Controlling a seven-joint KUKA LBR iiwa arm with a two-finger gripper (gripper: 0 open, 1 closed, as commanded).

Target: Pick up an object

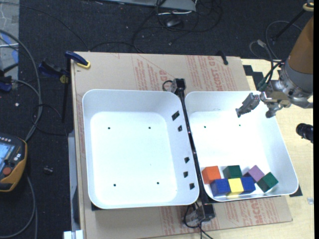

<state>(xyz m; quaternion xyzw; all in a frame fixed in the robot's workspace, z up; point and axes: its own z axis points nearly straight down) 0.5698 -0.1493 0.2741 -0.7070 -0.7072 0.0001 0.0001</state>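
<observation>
Blocks [238, 179] at near rim, fingers [247, 104] spread wide — holding nothing

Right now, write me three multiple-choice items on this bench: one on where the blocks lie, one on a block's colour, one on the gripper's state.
1. Where do the blocks lie?
A. Left bin's middle
B. Right bin's near edge
C. On the cardboard

2. What colour is the block beside the orange block, toward the right?
A. Dark green
B. White
C. Pink

3. How is the gripper?
A. Gripping a block
B. Resting on the blocks
C. Bare, above the right bin's far side

Answers:
1 B, the cluster sits along the right bin's near wall.
2 A, the dark green block adjoins it.
3 C, nothing is between its fingers.
</observation>
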